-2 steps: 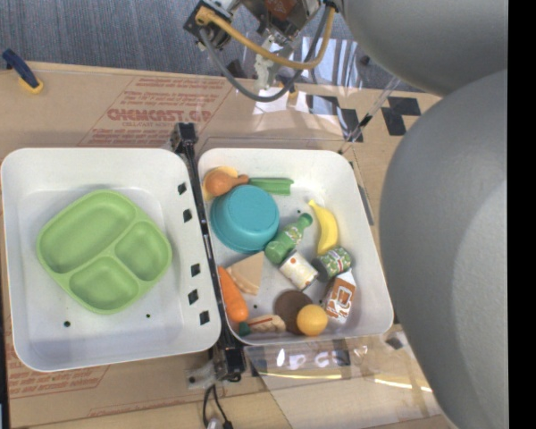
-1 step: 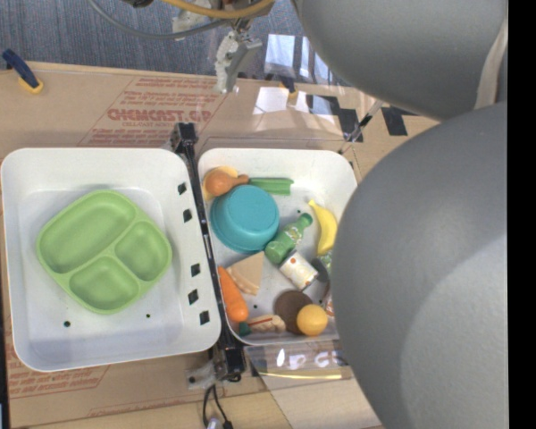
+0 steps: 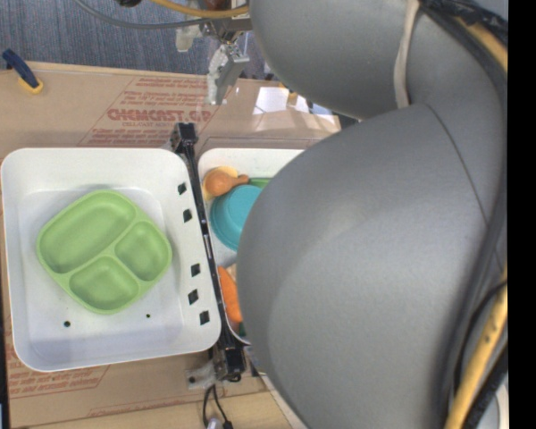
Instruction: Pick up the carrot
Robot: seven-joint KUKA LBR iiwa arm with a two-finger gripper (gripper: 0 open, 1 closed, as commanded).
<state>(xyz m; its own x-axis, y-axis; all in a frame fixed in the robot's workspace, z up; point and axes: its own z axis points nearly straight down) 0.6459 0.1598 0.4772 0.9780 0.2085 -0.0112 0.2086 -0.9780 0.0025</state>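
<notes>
An orange piece that looks like the carrot point(image 3: 230, 298) lies against the left wall of the right bin point(image 3: 250, 157), low down, with most of it hidden under the grey arm point(image 3: 375, 239). The gripper point(image 3: 220, 77) hangs at the top of the view, over the cardboard behind the bins and well away from the carrot. Nothing shows in it.
A teal bowl point(image 3: 231, 217) and a yellow-orange toy point(image 3: 219, 182) sit in the right bin's upper left corner. The left bin point(image 3: 18, 239) holds a green divided plate point(image 3: 103, 250). A black clip strip point(image 3: 196, 239) runs between the bins. The arm covers most of the right bin.
</notes>
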